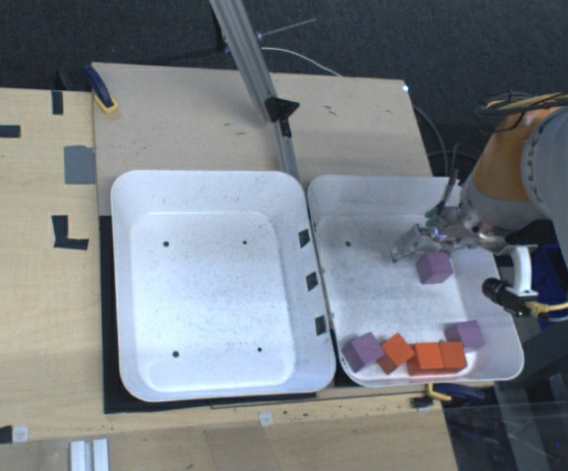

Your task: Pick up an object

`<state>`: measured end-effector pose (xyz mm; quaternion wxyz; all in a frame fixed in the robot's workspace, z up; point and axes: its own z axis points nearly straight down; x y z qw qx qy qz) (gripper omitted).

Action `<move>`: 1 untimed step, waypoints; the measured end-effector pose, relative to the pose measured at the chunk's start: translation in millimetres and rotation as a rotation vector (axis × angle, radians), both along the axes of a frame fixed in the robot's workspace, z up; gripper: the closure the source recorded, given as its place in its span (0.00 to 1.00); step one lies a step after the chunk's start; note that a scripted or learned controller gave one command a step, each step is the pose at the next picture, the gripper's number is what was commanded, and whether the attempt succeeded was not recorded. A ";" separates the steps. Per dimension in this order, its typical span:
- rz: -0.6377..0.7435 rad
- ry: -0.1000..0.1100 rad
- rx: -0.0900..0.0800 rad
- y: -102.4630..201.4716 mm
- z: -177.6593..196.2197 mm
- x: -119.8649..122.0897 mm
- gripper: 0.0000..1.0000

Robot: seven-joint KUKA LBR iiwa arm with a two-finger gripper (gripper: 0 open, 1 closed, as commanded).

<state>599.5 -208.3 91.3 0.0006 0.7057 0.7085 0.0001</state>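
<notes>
we see the grey two-finger gripper (413, 246) spread wide, just beside the small purple block (435, 266) — we'd centre over it, then close.

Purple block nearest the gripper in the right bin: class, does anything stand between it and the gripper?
Nothing visible does. The gripper sits in the right bin, and the purple block lies just beside and below it on bare bin floor. The other blocks are lined up along the bin's near edge, well apart.
</notes>
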 end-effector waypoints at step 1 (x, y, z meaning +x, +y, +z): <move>-0.002 0.002 0.001 30.7 39.8 -37.0 0.00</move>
